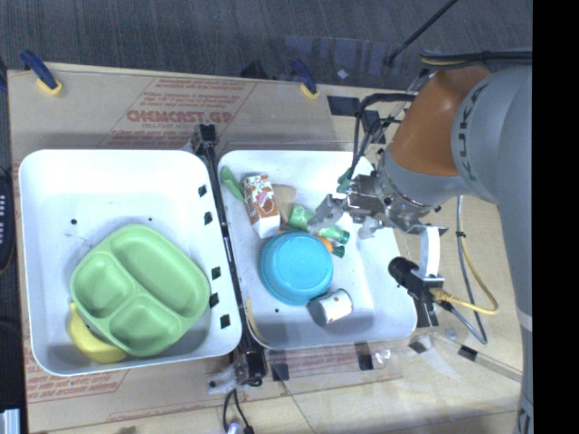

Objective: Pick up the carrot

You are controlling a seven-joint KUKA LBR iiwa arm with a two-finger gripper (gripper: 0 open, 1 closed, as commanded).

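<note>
I see the tool (333, 217) low in the right bin (384, 319), over a bit of orange that I think is the carrot (324, 240). It is mostly hidden, so I am not sure. I cannot tell if the tool has hold of anything. The carrot sits at the top right edge of the blue bowl (296, 268), with some green toy food (299, 214) just beside it. A small juice box (261, 201) lies near the bin's left wall. A can (331, 306) lies below the bowl. The left bin (36, 242) holds a green tray (139, 288).
</note>
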